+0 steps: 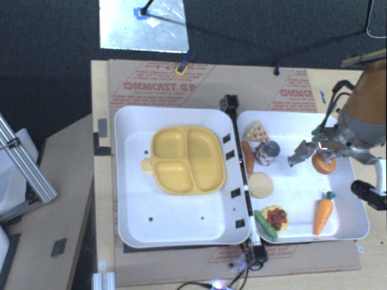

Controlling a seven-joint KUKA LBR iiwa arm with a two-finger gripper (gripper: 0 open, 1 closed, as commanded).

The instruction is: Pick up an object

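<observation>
My gripper [300, 154] hangs over the middle of the right bin [363, 225], reaching in from the right. An orange fruit [325, 164] lies just right of it, partly under the wrist. A small can [266, 151] lies to its left, next to a red sausage [248, 155] and a pizza slice [257, 131]. Nearer the front are a tan round disc [261, 185], a small round pizza [275, 217], a green pea pod [264, 225] and a carrot [323, 214]. I see nothing held in the gripper.
The left bin [130, 222] holds a yellow divided plate [184, 160]. A black clip-studded divider [239, 180] runs between the bins. Bare bin floor lies between the disc and the carrot. A black part [369, 194] juts in at the right edge.
</observation>
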